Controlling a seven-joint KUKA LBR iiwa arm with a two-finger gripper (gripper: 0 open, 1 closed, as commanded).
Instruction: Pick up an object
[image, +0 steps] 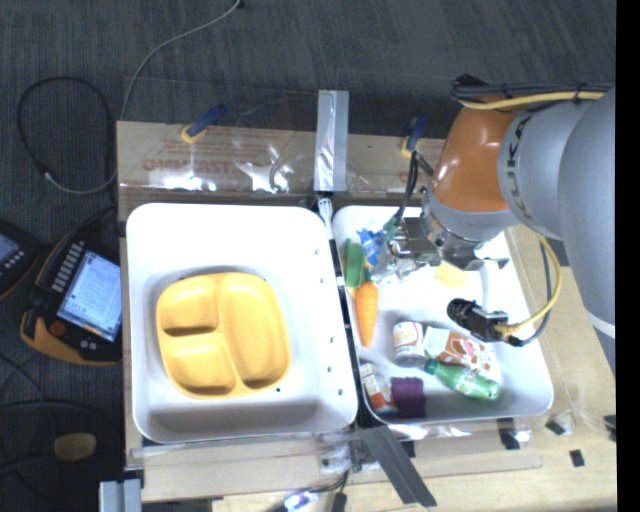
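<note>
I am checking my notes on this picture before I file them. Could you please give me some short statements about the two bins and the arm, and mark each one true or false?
1. The yellow divided tray lies in the left bin. True.
2. The carrot lies in the left bin beside the tray. False: it lies in the right bin, near the wall between the bins.
3. The arm's gripper is over the right bin. True.
4. The purple block is at the far end of the right bin. False: it is at the near end.
5. The green bottle lies on its side in the right bin. True.
</note>
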